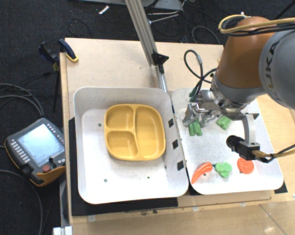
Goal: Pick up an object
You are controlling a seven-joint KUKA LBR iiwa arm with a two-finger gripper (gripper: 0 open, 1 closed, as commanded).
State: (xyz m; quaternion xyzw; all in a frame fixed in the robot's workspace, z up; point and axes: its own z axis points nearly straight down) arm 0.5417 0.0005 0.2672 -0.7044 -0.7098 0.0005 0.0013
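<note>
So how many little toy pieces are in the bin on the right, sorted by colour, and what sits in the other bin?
Green pieces: 3, one at, one at, one at
Orange or red pieces: 2, a carrot shape and a round piece
Yellow divided tray, in the left bin: 1
Total: 6

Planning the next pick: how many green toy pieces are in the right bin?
3: a green toy piece below the gripper, another beside it, one by the orange carrot. The arm may hide more.
</note>
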